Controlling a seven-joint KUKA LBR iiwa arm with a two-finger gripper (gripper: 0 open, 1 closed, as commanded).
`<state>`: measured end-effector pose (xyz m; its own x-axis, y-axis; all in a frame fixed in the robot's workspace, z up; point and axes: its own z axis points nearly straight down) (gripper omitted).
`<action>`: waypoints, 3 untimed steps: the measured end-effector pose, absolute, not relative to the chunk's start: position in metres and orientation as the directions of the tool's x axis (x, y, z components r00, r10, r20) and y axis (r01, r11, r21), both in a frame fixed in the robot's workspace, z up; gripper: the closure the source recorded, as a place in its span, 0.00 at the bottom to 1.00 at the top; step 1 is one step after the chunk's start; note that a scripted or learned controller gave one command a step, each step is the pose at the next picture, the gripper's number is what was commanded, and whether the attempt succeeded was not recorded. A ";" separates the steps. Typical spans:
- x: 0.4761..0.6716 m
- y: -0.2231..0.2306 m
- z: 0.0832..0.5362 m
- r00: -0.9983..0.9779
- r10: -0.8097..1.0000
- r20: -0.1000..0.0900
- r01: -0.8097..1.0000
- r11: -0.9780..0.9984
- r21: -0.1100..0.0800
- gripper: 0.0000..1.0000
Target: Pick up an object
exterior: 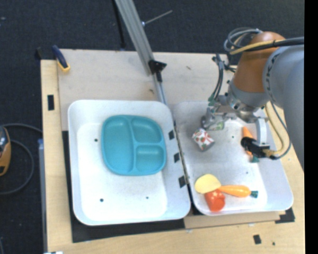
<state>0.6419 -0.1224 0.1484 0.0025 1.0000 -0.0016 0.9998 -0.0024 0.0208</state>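
A light wooden counter (pixel 106 73) is seen from above, carrying two shallow white plastic bins side by side. In the left white bin (pixel 85 194) a turquoise plastic tray with three compartments (pixel 133 144) is laid flat near the middle.

The grey arm with the orange band (pixel 257 70) is reached in from the right over the far part of the right white bin (pixel 278 189). The two-finger gripper (pixel 213 121) is lowered near that bin's far left area. Just beside and below it, a small white cube-like object with red markings (pixel 202 138) is seen on the bin floor; whether it is touched cannot be told. Whether the fingers are released or clenched cannot be told either.

At the near edge of the right bin, a yellow rounded toy (pixel 207 183) is set touching a red toy pepper-like piece (pixel 215 201), with an orange toy carrot with a green tip (pixel 236 191) just beside them.

A slanted grey metal rail (pixel 135 28) is mounted over the counter's far side.
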 end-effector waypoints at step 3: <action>0.625 -0.072 0.212 -0.006 1.000 0.000 1.000 0.006 0.002 1.00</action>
<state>0.6249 -0.0716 0.2122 -0.0057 1.0000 0.0002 1.0000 0.0057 0.0017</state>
